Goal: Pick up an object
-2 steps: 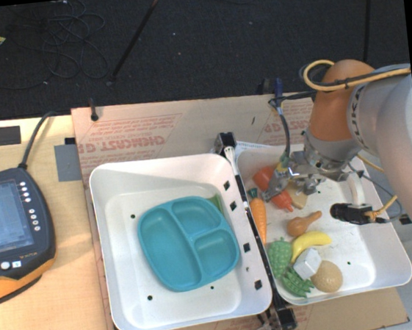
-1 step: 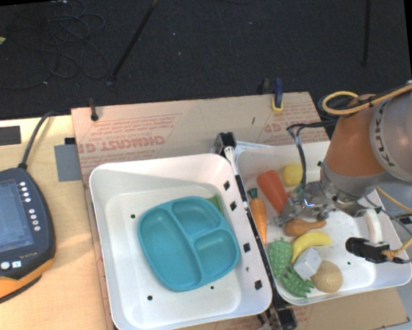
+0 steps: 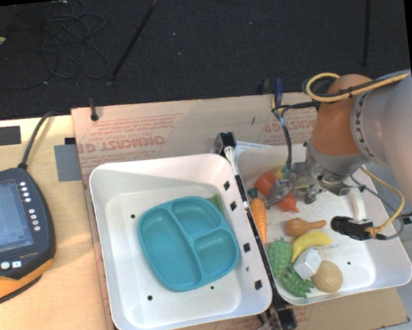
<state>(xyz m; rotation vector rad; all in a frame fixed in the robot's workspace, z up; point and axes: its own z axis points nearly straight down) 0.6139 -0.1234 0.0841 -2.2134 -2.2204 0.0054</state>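
Reaching into the right bin (image 3: 395, 268) | gripper (image 3: 292, 190) above red toy (image 3: 266, 182), its state we cannot tell | toy looks light, stiff, smooth plastic; we'd pinch its middle | carrot (image 3: 259, 219) lies beside.

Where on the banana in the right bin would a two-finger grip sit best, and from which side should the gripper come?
Probably the middle of the banana, from straight above, with the fingers closing across its narrow width. It lies flat and curved, its ends taper, and the green leafy piece and the white block crowd its lower side, so a side approach looks blocked.
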